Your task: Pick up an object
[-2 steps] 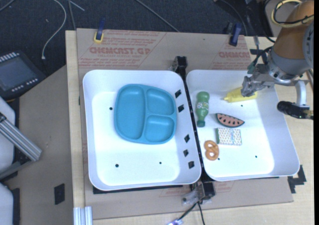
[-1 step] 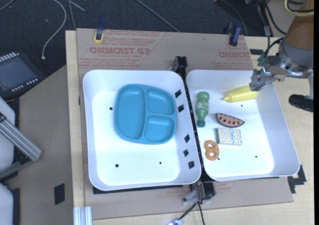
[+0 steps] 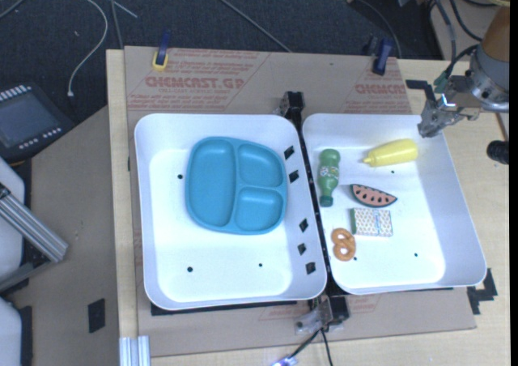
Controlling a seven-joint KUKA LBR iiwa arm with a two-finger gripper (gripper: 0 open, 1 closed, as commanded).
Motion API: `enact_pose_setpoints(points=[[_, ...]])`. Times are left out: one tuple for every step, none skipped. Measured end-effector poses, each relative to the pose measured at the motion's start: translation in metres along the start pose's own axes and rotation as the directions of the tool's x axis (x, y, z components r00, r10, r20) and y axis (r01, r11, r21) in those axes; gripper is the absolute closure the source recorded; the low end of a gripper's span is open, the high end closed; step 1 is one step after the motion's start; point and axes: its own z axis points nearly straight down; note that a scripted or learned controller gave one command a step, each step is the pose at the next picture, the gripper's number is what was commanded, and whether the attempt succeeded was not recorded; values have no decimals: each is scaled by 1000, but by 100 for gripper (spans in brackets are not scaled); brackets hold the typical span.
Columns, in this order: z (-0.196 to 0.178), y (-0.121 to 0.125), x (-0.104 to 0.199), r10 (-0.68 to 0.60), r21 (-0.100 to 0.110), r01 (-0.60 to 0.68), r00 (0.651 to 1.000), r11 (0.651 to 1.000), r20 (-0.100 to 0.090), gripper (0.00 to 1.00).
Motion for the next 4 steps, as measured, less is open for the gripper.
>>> enact_pose_setpoints(points=[[-2, -19, 59, -5, 7, 5, 1000, 1000, -5, 100], [4, -31, 102, -4, 9, 4, 1000, 1000, -4, 100], [14, -46, 152, -4, 9, 4, 1000, 1000, -4, 100], [11, -65, 199, -5, 9, 5, 1000, 1000, -5, 100]])
